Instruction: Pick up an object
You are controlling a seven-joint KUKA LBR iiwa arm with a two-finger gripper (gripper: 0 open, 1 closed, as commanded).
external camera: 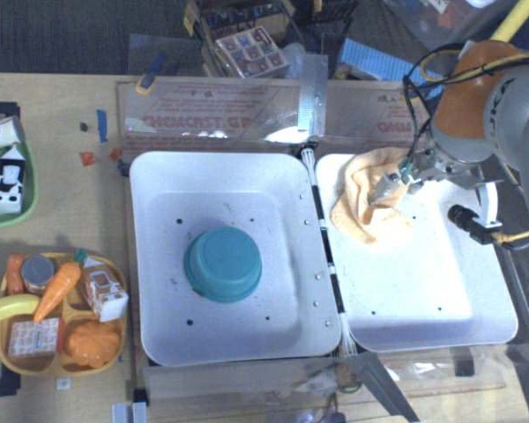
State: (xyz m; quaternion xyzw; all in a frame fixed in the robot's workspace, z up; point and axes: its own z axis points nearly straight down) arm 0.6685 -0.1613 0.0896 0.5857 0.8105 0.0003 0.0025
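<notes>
Grasp step: the pincer closes on the cloth at the right bin's far-left corner; next, lift straight up.

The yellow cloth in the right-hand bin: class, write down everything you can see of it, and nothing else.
The yellow cloth is a pale yellow-tan piece of soft fabric, crumpled into loose folds rather than lying flat. It lies in the far left corner of the right bin, bunched against the bin's left wall. The gripper is down at its right edge, with folds heaped up around the tip. Whether the fabric is actually pinched cannot be told.
</notes>
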